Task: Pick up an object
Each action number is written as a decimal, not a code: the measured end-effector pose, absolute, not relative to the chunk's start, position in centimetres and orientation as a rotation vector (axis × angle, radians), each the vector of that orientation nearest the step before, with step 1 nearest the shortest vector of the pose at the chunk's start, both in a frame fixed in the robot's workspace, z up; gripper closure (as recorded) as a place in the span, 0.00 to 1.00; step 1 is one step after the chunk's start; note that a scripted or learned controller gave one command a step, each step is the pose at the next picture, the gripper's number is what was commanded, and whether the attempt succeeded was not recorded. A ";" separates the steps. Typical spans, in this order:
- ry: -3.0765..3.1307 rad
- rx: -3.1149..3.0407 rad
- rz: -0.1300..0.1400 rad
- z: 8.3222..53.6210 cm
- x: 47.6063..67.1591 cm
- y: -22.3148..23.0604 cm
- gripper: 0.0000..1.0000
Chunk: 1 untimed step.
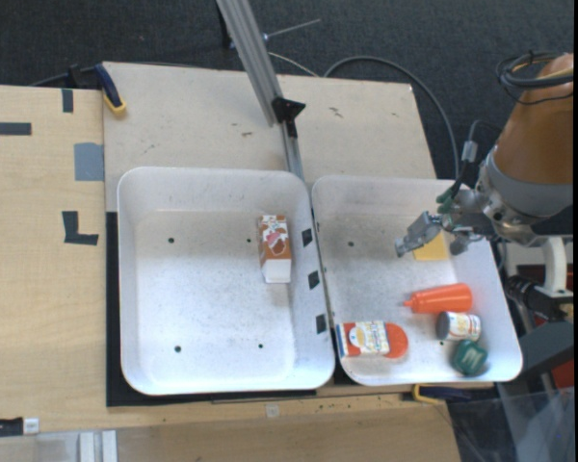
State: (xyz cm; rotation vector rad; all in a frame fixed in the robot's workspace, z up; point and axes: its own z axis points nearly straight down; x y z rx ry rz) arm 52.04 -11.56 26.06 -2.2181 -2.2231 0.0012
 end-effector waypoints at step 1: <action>-2.223 -2.219 0.001 26.1 52.0 -11.6 0.00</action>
